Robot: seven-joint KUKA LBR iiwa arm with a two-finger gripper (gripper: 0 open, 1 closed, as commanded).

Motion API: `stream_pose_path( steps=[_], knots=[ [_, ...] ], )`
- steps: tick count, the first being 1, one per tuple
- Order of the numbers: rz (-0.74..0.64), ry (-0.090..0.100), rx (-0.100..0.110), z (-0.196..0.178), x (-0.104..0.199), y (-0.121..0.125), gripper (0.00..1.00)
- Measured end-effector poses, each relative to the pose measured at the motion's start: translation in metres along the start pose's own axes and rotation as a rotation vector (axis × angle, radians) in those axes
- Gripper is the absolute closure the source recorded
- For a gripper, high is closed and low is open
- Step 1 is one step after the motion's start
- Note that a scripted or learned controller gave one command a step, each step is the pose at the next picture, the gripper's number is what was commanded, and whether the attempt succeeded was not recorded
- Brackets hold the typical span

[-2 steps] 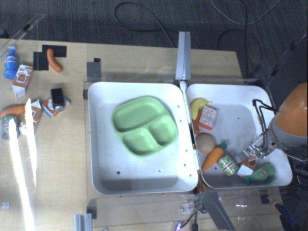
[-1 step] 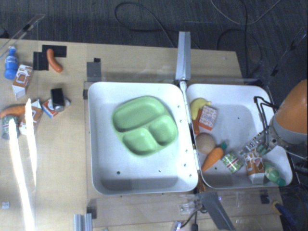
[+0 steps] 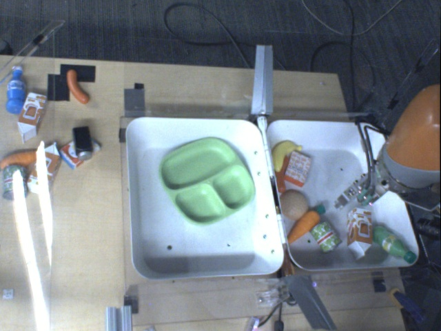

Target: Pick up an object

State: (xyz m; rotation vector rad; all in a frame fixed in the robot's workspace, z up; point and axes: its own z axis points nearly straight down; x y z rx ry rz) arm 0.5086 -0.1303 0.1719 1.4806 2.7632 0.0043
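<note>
A single camera hangs fixed above the bench [image 3: 83,254], looking down at a slant. It stands far enough back to take in both white bins [image 3: 138,205], with dark floor beyond the bench's far edge.

Light wood worktop [image 3: 193,92] sitting on a dark carpeted floor [image 3: 138,12], with black cables [image 3: 207,19] snaking across behind it.

No text, brand or number can be read anywhere. The small cartons [image 3: 298,169] in the right bin [image 3: 344,140] carry orange-and-white printing, but it is too blurred to make out.
</note>
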Motion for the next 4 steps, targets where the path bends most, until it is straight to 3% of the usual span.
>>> stream_pose_path(
  steps=[1,2,3,4],
  knots=[
    [0.119,0.0,0.001,-0.047,0.014,0.053,1.0],
    [0.118,0.0,0.001,-0.047,0.014,0.053,0.0],
    [0.412,0.002,0.004,-0.012,0.016,0.073,0.0],
    [0.101,0.0,-0.001,-0.013,0.01,0.141,0.0]
  ],
)
